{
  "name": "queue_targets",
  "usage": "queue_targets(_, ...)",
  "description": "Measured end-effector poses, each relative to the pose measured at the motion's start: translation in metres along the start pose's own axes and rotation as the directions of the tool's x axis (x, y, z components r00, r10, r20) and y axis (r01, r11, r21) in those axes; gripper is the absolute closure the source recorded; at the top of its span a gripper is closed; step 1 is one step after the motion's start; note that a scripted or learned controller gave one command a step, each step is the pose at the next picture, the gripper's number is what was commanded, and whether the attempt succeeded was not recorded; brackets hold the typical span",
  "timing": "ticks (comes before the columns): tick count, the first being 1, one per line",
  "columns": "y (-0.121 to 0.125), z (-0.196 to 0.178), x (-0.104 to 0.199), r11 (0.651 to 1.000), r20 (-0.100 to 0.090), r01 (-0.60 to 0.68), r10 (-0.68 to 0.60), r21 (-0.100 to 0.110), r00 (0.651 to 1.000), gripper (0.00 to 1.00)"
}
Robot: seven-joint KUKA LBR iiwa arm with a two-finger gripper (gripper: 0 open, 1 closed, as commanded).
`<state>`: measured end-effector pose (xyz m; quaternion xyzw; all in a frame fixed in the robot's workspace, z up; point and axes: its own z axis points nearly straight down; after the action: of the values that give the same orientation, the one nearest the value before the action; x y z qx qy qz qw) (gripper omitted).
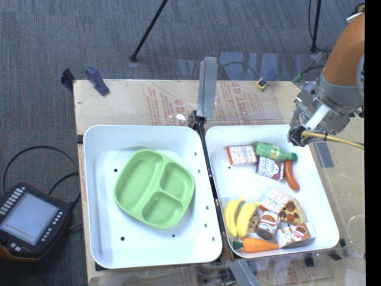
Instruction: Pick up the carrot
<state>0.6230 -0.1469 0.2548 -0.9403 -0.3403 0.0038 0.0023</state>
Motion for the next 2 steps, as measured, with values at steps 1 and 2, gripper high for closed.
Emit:
queue_targets(1, 0.023, -0.036, -0.008, 0.950, -0.002, -0.313, 0.313, -0.001, 0.950, 1.00)
queue_targets(2, 0.001, -0.016, 0.002, 0.989, -0.001, -0.148, 0.148, 0.000, 0.989, 1.00)
